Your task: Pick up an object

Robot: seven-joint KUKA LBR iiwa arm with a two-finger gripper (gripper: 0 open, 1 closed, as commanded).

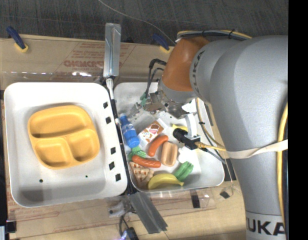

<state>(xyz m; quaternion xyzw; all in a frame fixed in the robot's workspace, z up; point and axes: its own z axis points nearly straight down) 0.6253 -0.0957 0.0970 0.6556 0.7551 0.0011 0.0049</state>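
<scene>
The right bin (214, 170) holds a heap of toy food: a blue bottle (128, 131), a small white carton with a picture (150, 132), an orange sausage (157, 144), a hot dog bun (168, 153), a red-orange piece (145, 161), a waffle piece (140, 173), a yellow banana (163, 181) and a green item (184, 170). My gripper (150, 103) hangs low over the bin's far half, just above the carton and to the right of the bottle. The wrist hides its fingertips, and I see nothing held between them.
The left bin (16, 184) holds a yellow three-compartment tray (63, 135). A metal divider with clamps (112, 49) runs between the two bins. The grey arm covers the right bin's far right corner and the bench to the right.
</scene>
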